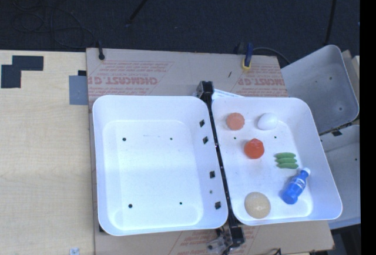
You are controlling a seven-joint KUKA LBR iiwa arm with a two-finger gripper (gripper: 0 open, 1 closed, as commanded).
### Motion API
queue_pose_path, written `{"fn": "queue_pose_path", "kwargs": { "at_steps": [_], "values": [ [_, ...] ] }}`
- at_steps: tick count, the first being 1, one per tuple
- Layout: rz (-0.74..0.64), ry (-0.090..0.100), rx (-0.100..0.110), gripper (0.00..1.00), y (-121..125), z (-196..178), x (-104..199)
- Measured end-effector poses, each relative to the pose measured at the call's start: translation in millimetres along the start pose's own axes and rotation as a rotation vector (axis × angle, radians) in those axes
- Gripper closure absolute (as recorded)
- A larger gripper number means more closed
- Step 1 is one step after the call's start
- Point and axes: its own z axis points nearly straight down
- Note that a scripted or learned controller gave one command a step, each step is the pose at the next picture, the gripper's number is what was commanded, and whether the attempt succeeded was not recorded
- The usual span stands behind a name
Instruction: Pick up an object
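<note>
Camera view: red ball (254, 148) (mid right bin (320, 148)).

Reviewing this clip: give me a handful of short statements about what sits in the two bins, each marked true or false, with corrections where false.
1. The blue bottle lies in the right bin. True.
2. The green pods lie in the left bin. False: they lie in the right bin, just above the bottle.
3. The red ball sits between the orange ball and the beige ball. True.
4. The white egg-shaped object touches the beige ball. False: they are well apart, at the bin's far and near ends.
</note>
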Motion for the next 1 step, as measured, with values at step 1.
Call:
{"fn": "queue_pose_path", "kwargs": {
  "at_steps": [1],
  "values": [
    [-0.001, 0.0, 0.001, 0.0, -0.1, 0.3, -0.1]
  ]
}}
